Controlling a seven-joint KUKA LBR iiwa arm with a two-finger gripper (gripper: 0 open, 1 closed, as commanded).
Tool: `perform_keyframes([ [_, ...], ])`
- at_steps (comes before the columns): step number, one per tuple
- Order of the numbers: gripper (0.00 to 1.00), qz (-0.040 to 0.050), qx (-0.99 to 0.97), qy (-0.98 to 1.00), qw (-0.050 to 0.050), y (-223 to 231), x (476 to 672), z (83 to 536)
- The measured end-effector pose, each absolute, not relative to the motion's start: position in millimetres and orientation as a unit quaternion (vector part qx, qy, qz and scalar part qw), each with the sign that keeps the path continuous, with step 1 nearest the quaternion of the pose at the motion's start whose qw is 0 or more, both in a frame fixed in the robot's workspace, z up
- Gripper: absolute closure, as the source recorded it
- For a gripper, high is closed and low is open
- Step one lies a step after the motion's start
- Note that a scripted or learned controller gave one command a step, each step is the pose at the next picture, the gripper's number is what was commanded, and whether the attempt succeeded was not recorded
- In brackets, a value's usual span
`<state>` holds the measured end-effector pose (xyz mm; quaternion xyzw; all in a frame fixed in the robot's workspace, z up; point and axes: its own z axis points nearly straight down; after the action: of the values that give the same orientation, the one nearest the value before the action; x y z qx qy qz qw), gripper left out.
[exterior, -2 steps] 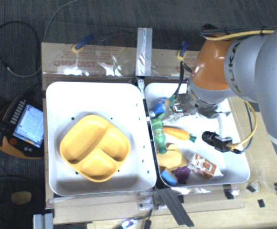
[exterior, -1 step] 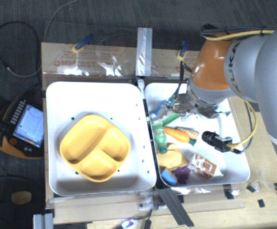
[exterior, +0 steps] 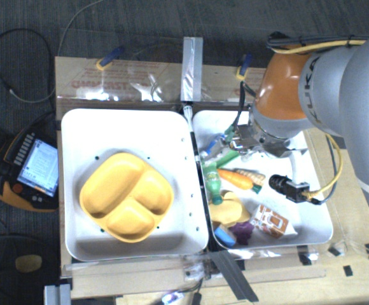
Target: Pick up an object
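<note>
The arm's grey body and orange band [exterior: 286, 91] hang over the right bin [exterior: 318, 227]. Its gripper [exterior: 235, 142] is low at the bin's upper left, amid the pile of objects. Just under it lie an orange carrot-shaped toy [exterior: 238, 178] and a green bottle-shaped piece [exterior: 212, 184]. A yellow object [exterior: 226, 211], a purple piece [exterior: 242, 232], a blue piece [exterior: 223, 236] and a small brown-and-white packet [exterior: 272, 221] sit nearer the front. Nothing can be made out between the fingers.
The left bin [exterior: 83, 132] holds a large yellow three-compartment dish [exterior: 127, 196]. A black cable connector [exterior: 286, 186] with a yellow cable dangles over the right bin. A teach pendant [exterior: 28, 170] lies on the floor to the left.
</note>
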<state>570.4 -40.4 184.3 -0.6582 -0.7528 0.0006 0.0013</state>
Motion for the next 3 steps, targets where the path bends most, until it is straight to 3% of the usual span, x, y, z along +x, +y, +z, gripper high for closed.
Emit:
perform_keyframes([
  [1, 0.0, 0.0021, -0.692, -0.722, 0.001, -108, 561.6, 147],
  [2, 0.0, 0.0005, -0.668, -0.744, -0.002, -108, 561.8, 95],
  [3, 1.0, 0.0005, -0.668, -0.745, 0.001, -106, 561.3, 102],
])
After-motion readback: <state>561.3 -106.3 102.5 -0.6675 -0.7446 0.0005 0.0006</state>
